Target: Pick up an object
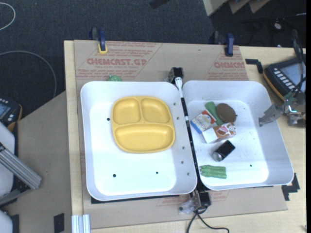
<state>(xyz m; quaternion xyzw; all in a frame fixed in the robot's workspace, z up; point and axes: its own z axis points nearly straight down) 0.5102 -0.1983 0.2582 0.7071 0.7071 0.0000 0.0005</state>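
The right bin (272, 154) holds a small cluster of objects. A brown round piece (226, 112) lies beside a green strip (211, 108) at the back. In front of them are a blue and white packet (201, 122) and a red and white packet (223, 130). A black can (224, 150) lies on its side near the middle, and a green leafy toy (214, 171) rests by the front wall. My gripper (268, 116) hangs over the bin's right rim, well to the right of the cluster and apart from every object.
The left bin (97, 144) carries a yellow divided plate (143, 124) in its back half. Blue clamps (101, 39) (229, 43) hold the cardboard at the bench's back edge. A black device (286, 76) sits at the far right.
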